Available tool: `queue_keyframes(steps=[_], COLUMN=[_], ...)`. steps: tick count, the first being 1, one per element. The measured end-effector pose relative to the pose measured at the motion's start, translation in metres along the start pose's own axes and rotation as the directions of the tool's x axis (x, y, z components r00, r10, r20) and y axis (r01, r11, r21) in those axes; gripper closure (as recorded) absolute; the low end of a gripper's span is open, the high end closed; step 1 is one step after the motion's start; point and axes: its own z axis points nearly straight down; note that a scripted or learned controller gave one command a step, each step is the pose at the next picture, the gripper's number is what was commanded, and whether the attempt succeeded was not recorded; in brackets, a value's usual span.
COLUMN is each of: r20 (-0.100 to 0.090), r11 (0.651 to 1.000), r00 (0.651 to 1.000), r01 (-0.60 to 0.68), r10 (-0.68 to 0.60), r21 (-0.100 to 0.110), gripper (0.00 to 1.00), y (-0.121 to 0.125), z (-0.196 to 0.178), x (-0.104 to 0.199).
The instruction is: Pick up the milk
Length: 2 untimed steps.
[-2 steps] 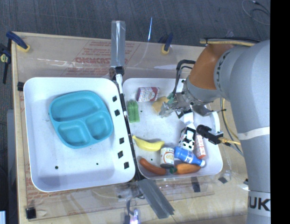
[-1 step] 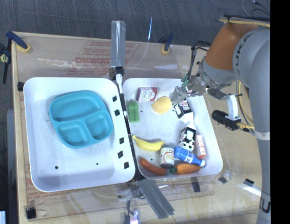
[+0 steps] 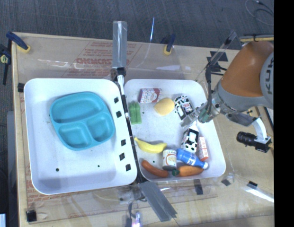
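One milk (image 3: 191,138) carton, cow-patterned black and white, lies at the gripper's (image 3: 191,119) 6 o'clock; grip state cannot be told.

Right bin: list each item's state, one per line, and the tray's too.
Milk carton: lying flat, free.
Second cow-print carton: lying flat.
Banana: unpeeled, lying.
Blue bottle: on its side.
Can: tipped over.
Blue tray: upright, in left bin.
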Motion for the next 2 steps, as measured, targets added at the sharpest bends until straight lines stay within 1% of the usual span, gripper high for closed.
queue_keyframes(steps=[1, 2], r20=[0.001, 0.001], r11=[0.997, 0.981], r00=[0.997, 0.981], r01=[0.073, 0.195], r10=[-0.073, -0.195], r21=[-0.001, 0.000], gripper=[1.00, 1.00], y=[0.055, 0.021], z=[-0.029, -0.005], x=[0.037, 0.028])
